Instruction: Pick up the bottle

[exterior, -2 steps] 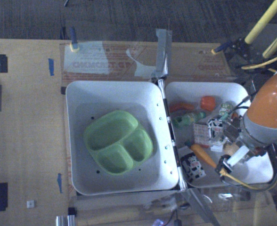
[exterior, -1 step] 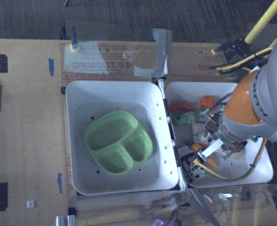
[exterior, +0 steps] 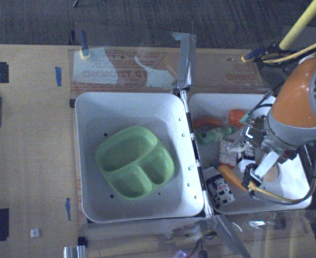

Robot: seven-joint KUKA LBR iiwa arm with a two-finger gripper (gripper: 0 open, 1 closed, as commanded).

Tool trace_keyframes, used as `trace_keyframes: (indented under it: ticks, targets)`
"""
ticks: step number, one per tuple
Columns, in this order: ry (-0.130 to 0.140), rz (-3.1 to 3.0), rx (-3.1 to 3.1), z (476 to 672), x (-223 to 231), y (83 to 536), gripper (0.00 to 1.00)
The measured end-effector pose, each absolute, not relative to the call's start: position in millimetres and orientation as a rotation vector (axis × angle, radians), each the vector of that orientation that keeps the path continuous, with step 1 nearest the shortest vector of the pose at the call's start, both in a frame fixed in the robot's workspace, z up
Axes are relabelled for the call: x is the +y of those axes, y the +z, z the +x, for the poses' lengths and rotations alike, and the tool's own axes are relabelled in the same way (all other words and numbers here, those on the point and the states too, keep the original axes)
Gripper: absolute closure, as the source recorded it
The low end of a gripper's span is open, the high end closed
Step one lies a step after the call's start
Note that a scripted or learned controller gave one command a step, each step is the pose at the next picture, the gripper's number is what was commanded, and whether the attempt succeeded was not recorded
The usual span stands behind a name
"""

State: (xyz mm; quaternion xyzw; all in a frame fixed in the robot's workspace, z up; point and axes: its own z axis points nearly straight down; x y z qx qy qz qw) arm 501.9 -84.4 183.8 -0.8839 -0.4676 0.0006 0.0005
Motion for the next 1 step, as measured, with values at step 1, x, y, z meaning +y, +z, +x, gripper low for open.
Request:
trace_keyframes:
  ticks: [1]
  targets:
    - [0.002,-2.811,-1.400,544.3,-84.1,211.8,0.00]
